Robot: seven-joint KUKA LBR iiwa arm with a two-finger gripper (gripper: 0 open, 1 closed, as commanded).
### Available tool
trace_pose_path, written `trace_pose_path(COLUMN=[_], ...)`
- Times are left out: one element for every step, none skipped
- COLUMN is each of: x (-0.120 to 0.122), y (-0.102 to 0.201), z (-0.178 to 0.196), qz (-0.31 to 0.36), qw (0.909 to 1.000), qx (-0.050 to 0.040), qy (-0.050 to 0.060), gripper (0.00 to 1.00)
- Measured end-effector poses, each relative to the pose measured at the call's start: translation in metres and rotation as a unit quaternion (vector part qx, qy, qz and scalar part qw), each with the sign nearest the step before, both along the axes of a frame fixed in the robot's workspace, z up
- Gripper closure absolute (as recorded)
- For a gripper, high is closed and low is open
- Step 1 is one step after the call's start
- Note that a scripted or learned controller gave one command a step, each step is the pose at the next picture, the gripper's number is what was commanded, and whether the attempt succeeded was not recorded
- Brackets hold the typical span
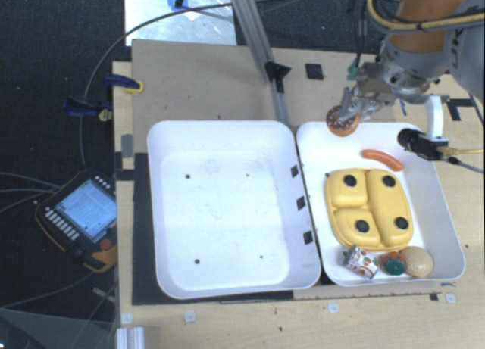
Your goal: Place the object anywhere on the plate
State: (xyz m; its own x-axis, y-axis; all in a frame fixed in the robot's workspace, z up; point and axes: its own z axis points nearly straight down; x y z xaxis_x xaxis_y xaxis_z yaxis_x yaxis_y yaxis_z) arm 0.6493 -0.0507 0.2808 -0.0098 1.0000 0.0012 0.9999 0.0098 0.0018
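Fingers [350, 113] of the grey arm's two-finger gripper point down at the far rim of the right-hand shallow white bin [447, 219], and a small round brown doughnut-like object [342, 122] sits between their tips, so they look clamped on it, though the tips are small and partly blurred. That object hangs just over the bin's rim, toward twelve o'clock from the yellow four-section plastic plate [369, 204].

From the fingers, the plate lies toward five o'clock, near but apart, its long axis running roughly from twelve to six. My judgement is that the coming move is a short carry in that direction, then a lowering onto any section.

An orange sausage-shaped toy [382, 159] lies between the object and the plate at the plate's one o'clock corner and could be brushed on the way.

Beyond the plate's six o'clock edge rest a tan ball [416, 261] and a small printed packet [362, 262].
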Motion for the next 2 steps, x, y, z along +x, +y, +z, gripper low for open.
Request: trace_pose_path(x=[-0.013,-0.026], y=[0.048,0.096], z=[-0.006,-0.034], qz=[0.0,-0.001], qw=[1.0,1.0], qx=[0.0001,-0.0001], qy=[0.001,0.001], gripper=[1.0,1.0])
